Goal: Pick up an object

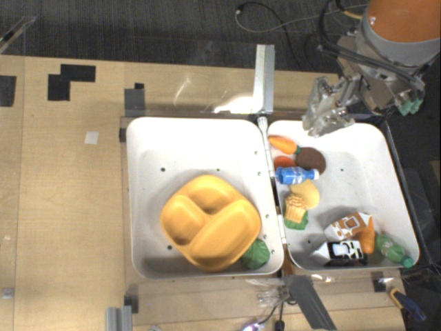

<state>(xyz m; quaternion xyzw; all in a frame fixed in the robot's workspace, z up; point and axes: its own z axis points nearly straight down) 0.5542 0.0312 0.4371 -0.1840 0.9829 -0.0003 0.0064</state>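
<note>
White plastic bins sit side by side on a pale wooden bench [62,205]. The grey arm's two-finger gripper [324,119] hovers above the far rim of the right bin [386,185]; whether it is spread or clenched I cannot tell, and nothing visibly hangs from it, so the pick seems not yet begun. Small toys cluster along that bin's left side: an orange carrot-like piece [281,143], a dark brown round lump [311,159], a blue bottle [296,176], a yellow corn-like toy [300,205]. A small printed carton [346,227] lies near the front. The left bin [158,150] holds a large yellow divided plastic tray [210,221], upturned, beside a green leafy toy [257,254].
</note>
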